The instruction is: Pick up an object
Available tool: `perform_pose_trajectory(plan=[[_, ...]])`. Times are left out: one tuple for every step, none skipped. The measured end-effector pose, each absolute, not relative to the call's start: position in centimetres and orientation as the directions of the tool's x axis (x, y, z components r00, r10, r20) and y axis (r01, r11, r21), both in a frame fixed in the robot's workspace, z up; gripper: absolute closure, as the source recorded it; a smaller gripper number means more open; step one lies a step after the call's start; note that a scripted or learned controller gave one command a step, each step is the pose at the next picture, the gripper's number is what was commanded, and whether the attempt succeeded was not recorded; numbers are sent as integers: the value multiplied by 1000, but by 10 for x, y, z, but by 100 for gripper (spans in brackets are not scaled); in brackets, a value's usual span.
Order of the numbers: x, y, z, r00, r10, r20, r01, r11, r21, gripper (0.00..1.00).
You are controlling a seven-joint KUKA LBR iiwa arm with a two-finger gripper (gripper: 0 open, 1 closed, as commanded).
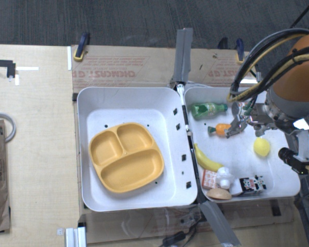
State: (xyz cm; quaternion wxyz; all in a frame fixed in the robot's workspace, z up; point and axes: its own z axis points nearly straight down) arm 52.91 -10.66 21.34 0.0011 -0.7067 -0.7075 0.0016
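Camera view: I can't tell how the fingers stand; gripper [241,123] is down in the right bin [288,189], just beside the carrot [221,129], my likely target. Lemon [262,147] and banana [206,160] lie near; yellow plate [126,157] sits in the left bin [87,138].

Bright, even overhead light; sharp overall, slight softness on the arm at right.

White bins [87,153] run near-blown but keep edge detail; mild glare on left bin floor around the yellow divided plate [126,157], which casts a thin soft shadow at its lower rim. Tabletop [36,138] is flat-lit, no hard shadows. Dark floor strip along top is underexposed, weave barely readable. Arm [293,86] with its orange band looks a bit soft, with a bright white hotspot beside it. Small items in right bin are crisp: lemon [262,147] shows a small highlight, green bottle [208,109] has some sheen. Slight barrel bend at frame edges.
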Motion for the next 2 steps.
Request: perform_pose_trajectory(plan=[[591,-96,156,189,982,-2,982,-189,-2,0],[575,-119,162,162,987,-2,987,-162,-2,0]])
